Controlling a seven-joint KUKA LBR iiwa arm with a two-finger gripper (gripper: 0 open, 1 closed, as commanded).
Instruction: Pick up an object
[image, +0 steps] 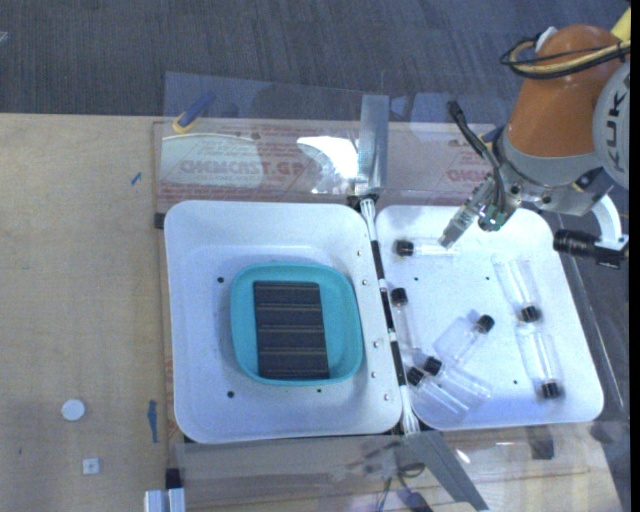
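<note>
Pick not done yet: nothing is lifted and every object lies on a bin floor. Near to far, the right bin (585, 395) holds clear plastic vials with black caps. I count about seven, though the cluster at the near left (440, 375) overlaps and clear plastic on white is hard to separate, so that's give or take one. Next come one along the near right (540, 365), one angled mid-bin (468, 335), one upright-ish right of centre (518, 290), one by the left wall (399, 298), and the farthest (420, 247) lying flat near the back left. The left bin (190, 300) has one teal tray (345, 330) carrying one dark ribbed block (290, 330). The gripper (452, 235) sits at the back of the right bin, tip just beside the farthest vial's clear end. Can't tell whether the jaws are open or closed, and no vial is visible between them. Left to do: close on a vial and lift it clear.
</note>
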